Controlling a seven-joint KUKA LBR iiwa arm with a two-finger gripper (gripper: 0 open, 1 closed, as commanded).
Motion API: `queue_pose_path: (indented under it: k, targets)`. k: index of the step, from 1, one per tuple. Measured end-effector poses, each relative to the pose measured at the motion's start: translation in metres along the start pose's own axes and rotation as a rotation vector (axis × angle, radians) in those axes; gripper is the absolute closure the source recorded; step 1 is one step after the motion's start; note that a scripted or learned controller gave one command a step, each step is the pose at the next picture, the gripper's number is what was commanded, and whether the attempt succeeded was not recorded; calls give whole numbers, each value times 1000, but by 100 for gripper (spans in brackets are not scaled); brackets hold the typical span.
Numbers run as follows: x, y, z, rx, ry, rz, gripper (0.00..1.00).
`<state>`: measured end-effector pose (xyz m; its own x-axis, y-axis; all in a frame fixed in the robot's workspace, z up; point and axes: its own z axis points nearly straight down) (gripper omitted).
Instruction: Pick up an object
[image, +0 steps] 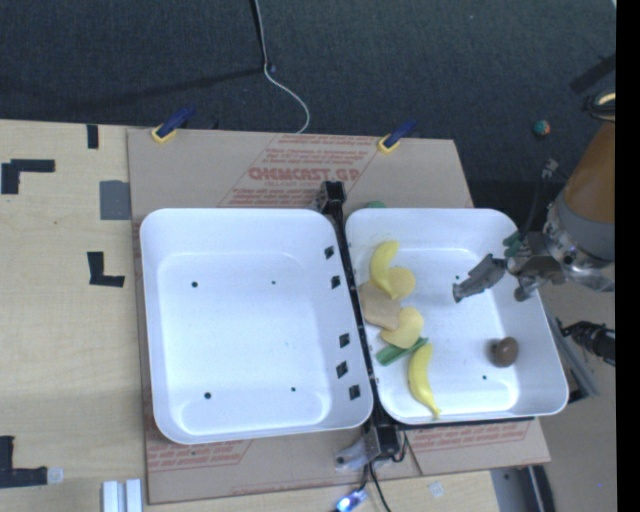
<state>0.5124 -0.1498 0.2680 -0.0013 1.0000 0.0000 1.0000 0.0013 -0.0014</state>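
Jaws (497, 279) spread, nothing between them: one dark finger angles left and down to a point above the floor of the right bin (520, 400), the other sits nearer the wrist by the bin's right wall. Arm (590, 200) enters from the right, orange band visible above the grey wrist.

Right bin contents: a yellow curved piece (387, 268) near the top left, a tan flat piece (380, 311) just below it, another yellow piece (408, 324) touching the tan one, a green piece (400, 352) beneath that, and a yellow banana (421, 377) at the lower left. A small brown round object (504, 351) lies apart toward the lower right, below the jaws and not touching them.

Left bin (160, 250) sits alongside on cardboard (290, 170) on the counter (60, 330).
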Motion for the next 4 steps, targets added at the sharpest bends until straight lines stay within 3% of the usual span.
queue_pose_path:
  k: [1, 2, 3, 4]
  targets:
    - [58, -17, 84, 10, 4, -4, 0]
    - [23, 54, 170, -2, -2, 0, 0]
    - [22, 140, 184, -7, -1, -3, 0]
    - [22, 136, 174, 1, -1, -1, 100]
